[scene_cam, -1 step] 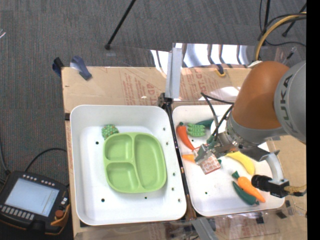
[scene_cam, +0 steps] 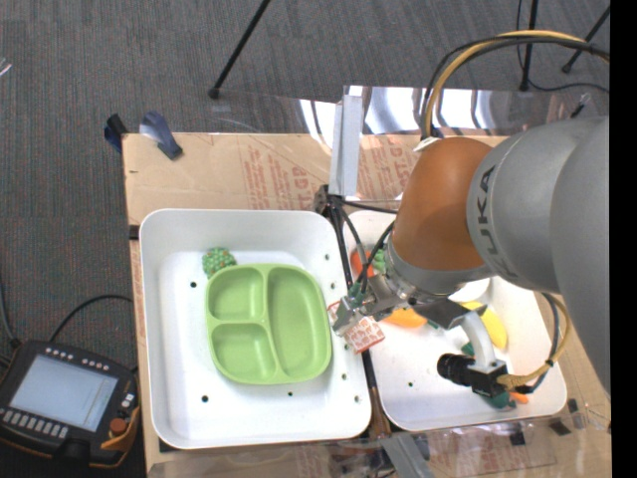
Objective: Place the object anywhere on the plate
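The gripper (scene_cam: pixel 354 312) hangs low over the wall where the two bins meet, just off the right rim of the green plate (scene_cam: pixel 269 324). From here I can't tell whether it is open or closed. A small red-and-white piece (scene_cam: pixel 366 335) sits right at its tip, over the dividing wall; whether it is actually gripped I cannot make out. It is beside the plate, not on it.

Above the gripper the wrist is bent steeply down, the orange band (scene_cam: pixel 443 207) bulging towards me, and the thick grey arm (scene_cam: pixel 537 207) sweeps in from the right across most of the right bin (scene_cam: pixel 418 396).

The plate has three compartments and lies flat in the middle of the left bin (scene_cam: pixel 169 267). A small bumpy green thing (scene_cam: pixel 218 260) rests on the bin floor, touching the plate's far left corner. In the right bin an orange item (scene_cam: pixel 405 319) lies just beside the gripper, with a yellow one (scene_cam: pixel 495 329) further right, partly under the arm.
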Controlling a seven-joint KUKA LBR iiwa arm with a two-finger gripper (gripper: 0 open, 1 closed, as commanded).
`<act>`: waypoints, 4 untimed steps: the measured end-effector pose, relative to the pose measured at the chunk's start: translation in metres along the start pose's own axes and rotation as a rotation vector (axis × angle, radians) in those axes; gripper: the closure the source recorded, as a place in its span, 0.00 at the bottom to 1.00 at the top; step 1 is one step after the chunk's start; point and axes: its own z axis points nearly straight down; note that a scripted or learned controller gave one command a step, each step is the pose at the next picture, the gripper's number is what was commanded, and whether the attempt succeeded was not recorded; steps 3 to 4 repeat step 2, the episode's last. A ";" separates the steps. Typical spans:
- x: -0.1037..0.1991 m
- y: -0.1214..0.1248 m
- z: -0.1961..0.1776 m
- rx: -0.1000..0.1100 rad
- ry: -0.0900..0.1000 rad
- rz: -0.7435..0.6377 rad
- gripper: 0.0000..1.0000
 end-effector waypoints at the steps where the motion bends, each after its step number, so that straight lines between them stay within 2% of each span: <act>1: 0.069 0.032 0.015 -0.002 -0.001 -0.012 1.00; 2: 0.068 0.032 0.014 -0.004 -0.003 -0.012 0.00; 4: 0.068 0.032 0.014 -0.004 -0.003 -0.012 0.00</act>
